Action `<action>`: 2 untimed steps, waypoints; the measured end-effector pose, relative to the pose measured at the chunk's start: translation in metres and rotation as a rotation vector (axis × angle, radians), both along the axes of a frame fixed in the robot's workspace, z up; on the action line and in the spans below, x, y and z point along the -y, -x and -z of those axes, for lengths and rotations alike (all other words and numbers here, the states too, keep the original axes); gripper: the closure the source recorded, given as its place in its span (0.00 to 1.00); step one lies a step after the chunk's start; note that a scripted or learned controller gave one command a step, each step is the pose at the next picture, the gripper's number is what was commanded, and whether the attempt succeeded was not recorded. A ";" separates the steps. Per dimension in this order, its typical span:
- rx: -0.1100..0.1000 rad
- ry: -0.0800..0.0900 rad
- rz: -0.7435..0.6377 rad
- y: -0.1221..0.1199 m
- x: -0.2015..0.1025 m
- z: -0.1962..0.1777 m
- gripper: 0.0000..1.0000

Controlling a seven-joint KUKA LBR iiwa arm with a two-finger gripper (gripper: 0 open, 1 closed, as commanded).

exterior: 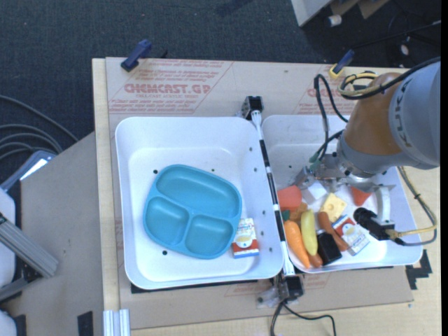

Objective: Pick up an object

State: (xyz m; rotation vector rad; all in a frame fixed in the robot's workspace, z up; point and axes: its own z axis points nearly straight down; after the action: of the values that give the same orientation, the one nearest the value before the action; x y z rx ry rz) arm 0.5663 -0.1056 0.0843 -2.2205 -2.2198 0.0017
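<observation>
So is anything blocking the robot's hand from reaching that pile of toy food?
Nothing visible does. The gripper hangs right above the pile in the right bin, close over the cheese wedge, with the banana and carrot lying beside it.

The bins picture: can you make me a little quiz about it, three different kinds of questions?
1. True or false: the blue tray lies in the left bin.
2. Which lies beside the tray? A) small carton B) banana C) carrot
3. Fill in: the arm reaches over the ____ bin.

Key: 1 true; 2 A; 3 right.
</observation>
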 end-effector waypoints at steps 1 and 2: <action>0.002 0.000 0.000 -0.001 0.000 -0.010 1.00; 0.003 0.001 -0.001 0.029 -0.041 -0.170 1.00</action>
State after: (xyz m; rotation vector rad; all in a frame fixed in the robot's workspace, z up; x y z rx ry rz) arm 0.5371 -0.0647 0.2546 -2.2210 -2.2230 -0.0011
